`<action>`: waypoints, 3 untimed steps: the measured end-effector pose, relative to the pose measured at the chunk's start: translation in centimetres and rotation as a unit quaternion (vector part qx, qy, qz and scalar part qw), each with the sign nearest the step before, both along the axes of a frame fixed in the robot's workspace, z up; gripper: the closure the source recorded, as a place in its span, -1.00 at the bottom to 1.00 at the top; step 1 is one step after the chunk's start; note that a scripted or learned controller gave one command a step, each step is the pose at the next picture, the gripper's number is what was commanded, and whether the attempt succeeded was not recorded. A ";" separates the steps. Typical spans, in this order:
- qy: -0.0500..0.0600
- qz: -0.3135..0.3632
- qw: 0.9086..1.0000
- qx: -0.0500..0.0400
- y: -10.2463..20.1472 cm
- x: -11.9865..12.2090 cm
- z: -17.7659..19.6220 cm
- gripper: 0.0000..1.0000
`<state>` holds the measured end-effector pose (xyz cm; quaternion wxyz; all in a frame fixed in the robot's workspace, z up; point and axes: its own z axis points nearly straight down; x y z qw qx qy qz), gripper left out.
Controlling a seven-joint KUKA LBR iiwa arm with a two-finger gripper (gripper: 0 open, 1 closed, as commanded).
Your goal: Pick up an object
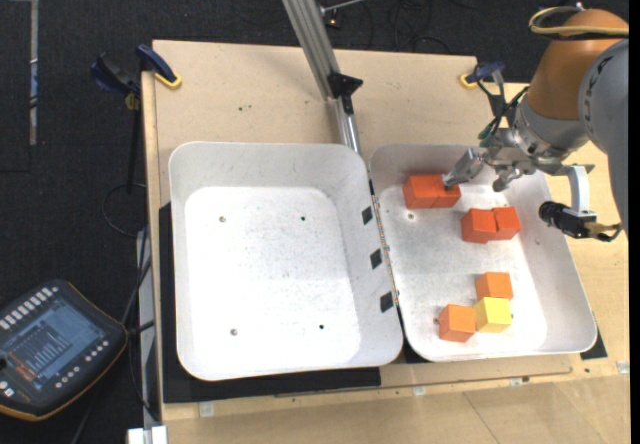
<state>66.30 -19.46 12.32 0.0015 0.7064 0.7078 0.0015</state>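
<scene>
The hand (487, 172), fingers apart and empty, hovers upper right beside a block (431, 191). Best centre over it, then descend straight.

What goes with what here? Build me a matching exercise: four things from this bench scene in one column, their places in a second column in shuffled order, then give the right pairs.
Things
1. yellow block
2. gripper
3. left bin
4. orange block nearest the divider

Places
A. near the far edge of the right bin, above the blocks
B. near corner of the right bin, touching two orange blocks
C. far part of the right bin, just beside the gripper
D. beside the handheld controller's side of the bench

Pairs: 1-B, 2-A, 3-D, 4-C
</scene>
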 end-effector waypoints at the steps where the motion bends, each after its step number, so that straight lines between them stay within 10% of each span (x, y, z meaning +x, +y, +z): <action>1: -0.003 0.001 1.000 -0.002 -0.1 0.2 1.4 1.00; 3: -0.001 0.001 1.000 -0.001 0.7 1.2 10.8 1.00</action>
